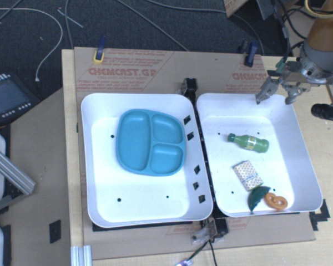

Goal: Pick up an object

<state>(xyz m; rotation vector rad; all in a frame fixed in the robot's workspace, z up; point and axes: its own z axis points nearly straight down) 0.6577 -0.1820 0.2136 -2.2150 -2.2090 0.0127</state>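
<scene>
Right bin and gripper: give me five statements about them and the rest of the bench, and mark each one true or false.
1. The green bottle lies on its side in the right bin. True.
2. The gripper holds the green bottle. False: its open fingers hang above the bin's far edge, with nothing between them.
3. The blue divided plate sits in the left bin. True.
4. The small patterned box rests on the blue divided plate. False: it lies in the right bin, nearer the camera than the bottle.
5. The orange ring lies at the right bin's near edge, beside a dark green piece. True.
</scene>
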